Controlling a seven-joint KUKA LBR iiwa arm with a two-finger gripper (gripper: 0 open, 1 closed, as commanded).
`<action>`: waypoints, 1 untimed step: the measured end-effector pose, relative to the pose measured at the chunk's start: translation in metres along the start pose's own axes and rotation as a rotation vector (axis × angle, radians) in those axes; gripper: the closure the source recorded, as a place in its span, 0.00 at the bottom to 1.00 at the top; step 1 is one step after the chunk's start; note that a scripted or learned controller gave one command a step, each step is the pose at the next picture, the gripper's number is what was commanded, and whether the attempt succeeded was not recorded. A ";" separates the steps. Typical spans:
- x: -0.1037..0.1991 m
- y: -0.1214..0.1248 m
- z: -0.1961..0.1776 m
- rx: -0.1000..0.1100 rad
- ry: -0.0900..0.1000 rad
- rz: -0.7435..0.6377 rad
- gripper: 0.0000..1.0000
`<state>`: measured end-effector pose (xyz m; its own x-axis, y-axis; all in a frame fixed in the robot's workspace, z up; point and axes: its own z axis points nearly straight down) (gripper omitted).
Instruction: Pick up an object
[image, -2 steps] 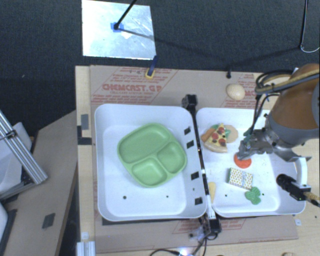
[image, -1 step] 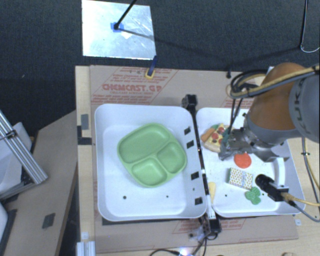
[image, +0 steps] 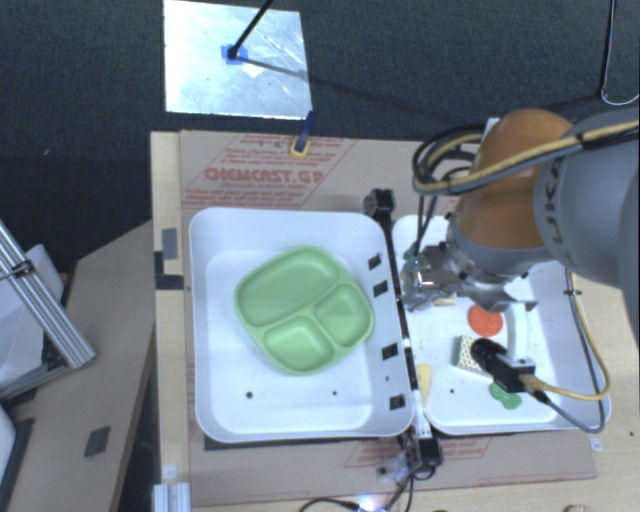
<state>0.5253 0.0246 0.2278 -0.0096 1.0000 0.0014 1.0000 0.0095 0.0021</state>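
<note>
Where the arm covers the right bin, I cannot tell the hand's state.

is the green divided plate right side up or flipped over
Right side up: the green three-compartment plastic plate lies flat in the left white bin, its hollow compartments facing upward.

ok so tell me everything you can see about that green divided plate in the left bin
The green divided plate is pale green, looks like smooth plastic, and has rounded corners. Raised ridges split it into three compartments, one large and two smaller. It lies flat and right side up, turned at a slant, near the middle of the left bin, resting on the bin floor. Nothing else touches it, and nothing lies in its compartments.
</note>
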 end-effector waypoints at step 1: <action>-0.007 0.011 0.014 0.001 -0.002 0.008 1.00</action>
